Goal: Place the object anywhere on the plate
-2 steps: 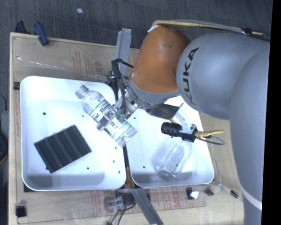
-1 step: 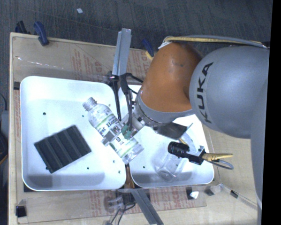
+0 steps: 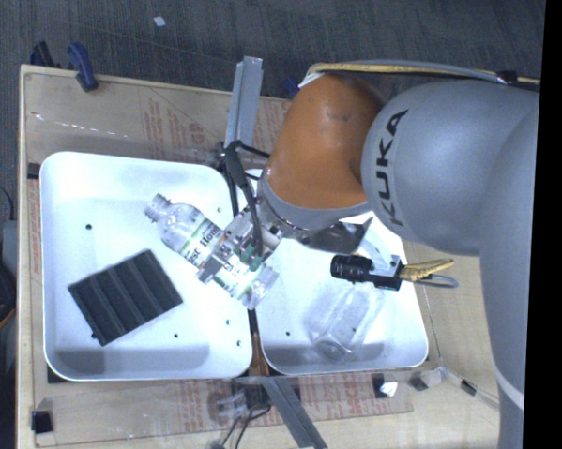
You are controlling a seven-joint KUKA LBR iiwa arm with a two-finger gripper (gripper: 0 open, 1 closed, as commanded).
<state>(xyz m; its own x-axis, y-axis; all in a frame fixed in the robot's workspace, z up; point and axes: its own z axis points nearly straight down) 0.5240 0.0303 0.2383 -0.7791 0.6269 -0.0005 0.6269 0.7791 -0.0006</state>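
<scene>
A clear plastic bottle [image 3: 188,233] with a white and green label lies slantwise in the left bin [image 3: 67,175]. Its cap points up-left and its base reaches over the rim between the two bins. My gripper [image 3: 236,248] sits across the bottle's middle, shut on it, with the bottle's body between the fingers. The plate [image 3: 125,295], a black ribbed rectangle, lies flat in the lower left of the left bin, just below-left of the bottle and apart from it.
A clear plastic cup [image 3: 340,321] lies in the right bin [image 3: 401,352]. The grey and orange arm covers the upper part of the right bin. A metal bar [image 3: 243,100] stands behind the bins, and blue clamps [image 3: 81,66] sit at the bench's far left corner.
</scene>
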